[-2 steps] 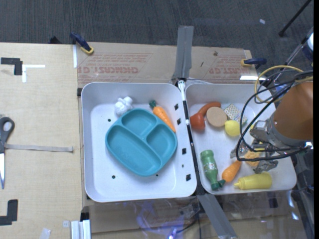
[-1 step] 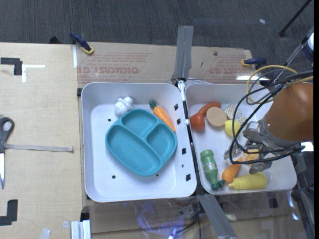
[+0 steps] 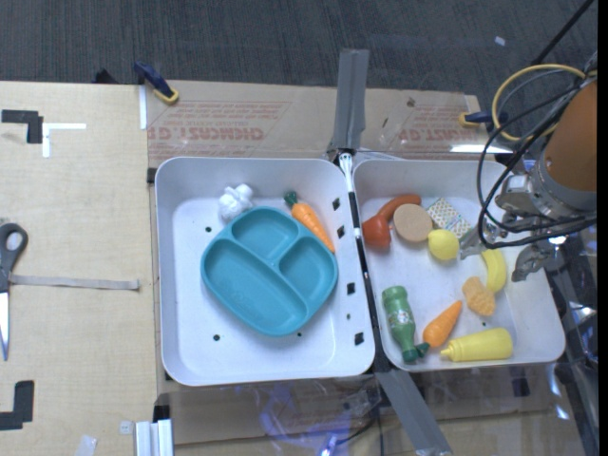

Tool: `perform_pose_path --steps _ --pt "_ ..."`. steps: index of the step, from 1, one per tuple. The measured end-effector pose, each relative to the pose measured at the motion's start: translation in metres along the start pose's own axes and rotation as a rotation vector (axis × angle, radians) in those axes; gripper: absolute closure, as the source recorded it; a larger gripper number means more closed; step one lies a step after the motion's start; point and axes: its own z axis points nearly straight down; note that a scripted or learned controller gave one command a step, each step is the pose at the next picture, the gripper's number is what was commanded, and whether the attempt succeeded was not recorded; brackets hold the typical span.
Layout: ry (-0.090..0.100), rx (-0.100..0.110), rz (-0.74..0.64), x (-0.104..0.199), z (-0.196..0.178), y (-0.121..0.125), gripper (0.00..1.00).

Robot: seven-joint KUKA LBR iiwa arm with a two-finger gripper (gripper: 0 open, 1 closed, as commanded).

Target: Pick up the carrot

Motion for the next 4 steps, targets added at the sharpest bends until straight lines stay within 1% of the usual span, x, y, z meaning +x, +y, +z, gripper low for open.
perform_pose_path --steps 1,2,3,4 --pt "0.002 -0.002 -0.011 0.002 0.066 0.045 0.00" --pt "-0.017 0.046 0.029 -0.026 0.055 0.095 0.00" --pt "-0.013 0.036 0.029 -0.027 0.048 0.096 1.00" --pt "-0.017 0.043 0.028 -0.029 0.046 0.095 0.00"
